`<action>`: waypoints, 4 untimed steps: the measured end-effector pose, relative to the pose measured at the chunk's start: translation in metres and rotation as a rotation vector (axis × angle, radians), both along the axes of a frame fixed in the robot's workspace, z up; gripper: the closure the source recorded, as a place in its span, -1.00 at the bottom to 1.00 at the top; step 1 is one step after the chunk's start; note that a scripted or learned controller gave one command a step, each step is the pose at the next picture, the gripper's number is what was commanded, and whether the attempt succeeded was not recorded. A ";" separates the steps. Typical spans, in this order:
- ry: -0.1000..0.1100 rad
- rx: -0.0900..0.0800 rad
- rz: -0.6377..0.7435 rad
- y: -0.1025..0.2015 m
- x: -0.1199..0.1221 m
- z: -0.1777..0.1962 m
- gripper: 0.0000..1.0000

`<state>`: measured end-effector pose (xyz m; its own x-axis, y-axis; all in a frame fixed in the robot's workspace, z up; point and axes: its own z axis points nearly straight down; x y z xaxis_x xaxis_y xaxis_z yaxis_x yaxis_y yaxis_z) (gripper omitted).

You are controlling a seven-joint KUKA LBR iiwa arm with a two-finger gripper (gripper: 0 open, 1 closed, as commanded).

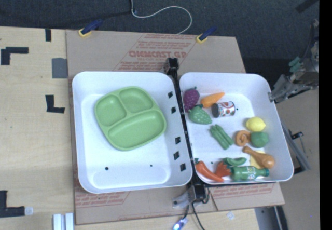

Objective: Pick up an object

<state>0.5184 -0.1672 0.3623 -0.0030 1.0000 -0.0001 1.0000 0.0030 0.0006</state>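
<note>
Both bins, left bin and right bin, look like smooth white plastic, slight sheen; green divided plate in the left bin is matt moulded plastic; toy food in the right bin looks like glossy plastic, e.g. lemon and green bottle near its front edge; small can has a printed label; sheet under the bins is matt brown cardboard, printed red; bench top looks like pale wood.

Green divided plate in the left white bin, on a cardboard sheet.
</note>
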 end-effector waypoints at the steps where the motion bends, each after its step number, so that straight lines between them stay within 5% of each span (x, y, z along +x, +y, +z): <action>1: -0.004 0.001 0.004 0.054 -0.035 0.063 1.00; 3: 0.000 0.000 0.000 0.107 -0.034 0.056 1.00; 4: 0.006 0.001 0.009 0.214 -0.035 0.006 1.00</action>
<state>0.4832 0.0465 0.3681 -0.0116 0.9999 0.0010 0.9999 0.0116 -0.0057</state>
